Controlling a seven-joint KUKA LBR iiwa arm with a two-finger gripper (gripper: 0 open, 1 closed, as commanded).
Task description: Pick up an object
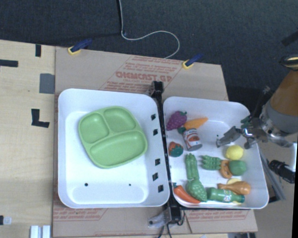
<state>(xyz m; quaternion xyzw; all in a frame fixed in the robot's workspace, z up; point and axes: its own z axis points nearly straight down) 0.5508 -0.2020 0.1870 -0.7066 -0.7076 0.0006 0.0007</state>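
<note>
The gripper [235, 137] hangs over the right bin [218, 106] near its 3 o'clock wall, its two dark fingers spread wide, one reaching toward 9 o'clock and the other toward 5 o'clock, with nothing between them. Just below the fingers, toward 6 o'clock, lies the yellow lemon [234, 152], the nearest candidate for the pick; it touches a green round piece [238, 167] and an orange slice-like piece [225, 170] at its 6 o'clock side. The lemon appears to be a hollow plastic toy, so it is judged light, stiff and smooth; its rounded flanks may slip, and a grasp across its widest middle, with the fingers clear of its neighbours, seems soundest. Farther out, toward 9 o'clock, sit a small labelled can [192, 139], a carrot [196, 123] and a purple grape bunch [176, 120] near the bin's 11 o'clock corner. Along the 6 o'clock wall lie a green corn-like cob [192, 167], a green bottle [226, 196] and a brownish drumstick-like piece [238, 187], crowded and touching. The left bin [71, 98] holds a green divided plate [113, 136], well apart from the gripper. Both bins rest on a cardboard sheet [142, 72].
</note>
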